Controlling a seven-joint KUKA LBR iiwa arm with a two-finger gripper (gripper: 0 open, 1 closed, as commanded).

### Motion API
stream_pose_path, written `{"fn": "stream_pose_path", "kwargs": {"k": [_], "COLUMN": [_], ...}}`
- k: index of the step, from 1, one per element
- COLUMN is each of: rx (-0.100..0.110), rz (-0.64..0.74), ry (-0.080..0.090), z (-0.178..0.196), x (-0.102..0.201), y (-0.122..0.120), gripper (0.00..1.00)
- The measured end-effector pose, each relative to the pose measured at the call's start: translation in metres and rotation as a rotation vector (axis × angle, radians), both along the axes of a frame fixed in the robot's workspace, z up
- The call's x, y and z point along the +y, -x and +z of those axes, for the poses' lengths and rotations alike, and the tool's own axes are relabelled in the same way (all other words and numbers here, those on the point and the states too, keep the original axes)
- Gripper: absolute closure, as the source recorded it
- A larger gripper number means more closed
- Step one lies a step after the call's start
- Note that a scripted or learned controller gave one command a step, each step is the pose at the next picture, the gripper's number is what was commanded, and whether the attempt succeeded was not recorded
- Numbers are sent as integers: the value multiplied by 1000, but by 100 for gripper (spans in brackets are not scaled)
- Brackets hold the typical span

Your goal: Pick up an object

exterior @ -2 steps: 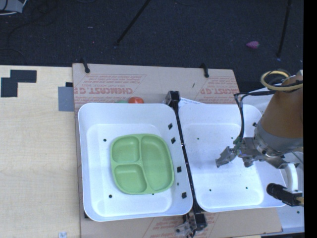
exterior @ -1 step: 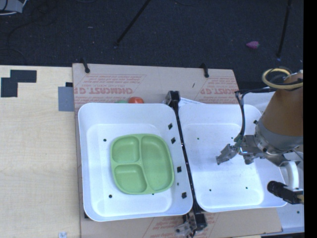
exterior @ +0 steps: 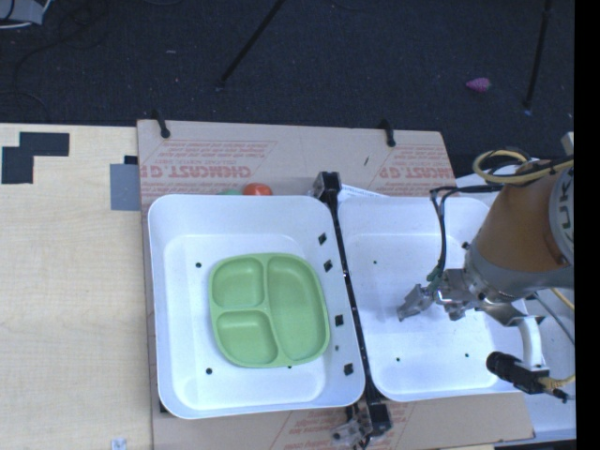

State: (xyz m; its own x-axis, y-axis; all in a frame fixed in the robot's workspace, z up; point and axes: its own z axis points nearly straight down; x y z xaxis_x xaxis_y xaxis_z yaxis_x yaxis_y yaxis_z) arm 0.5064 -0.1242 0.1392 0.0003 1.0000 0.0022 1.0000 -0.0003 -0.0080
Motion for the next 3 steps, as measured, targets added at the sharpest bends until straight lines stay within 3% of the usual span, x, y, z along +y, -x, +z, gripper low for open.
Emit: {"fn": "stream_pose_path", "kwargs": {"k": [1, 2, 3], "rx": [-5, -5, -9], "rz": [-1, -7, -6], "ry": [1, 1, 3], "z": [-52, -40, 4], "x": [1, -1, -8], "y": [0, 0, 0], "gripper": [0, 100, 100]}}
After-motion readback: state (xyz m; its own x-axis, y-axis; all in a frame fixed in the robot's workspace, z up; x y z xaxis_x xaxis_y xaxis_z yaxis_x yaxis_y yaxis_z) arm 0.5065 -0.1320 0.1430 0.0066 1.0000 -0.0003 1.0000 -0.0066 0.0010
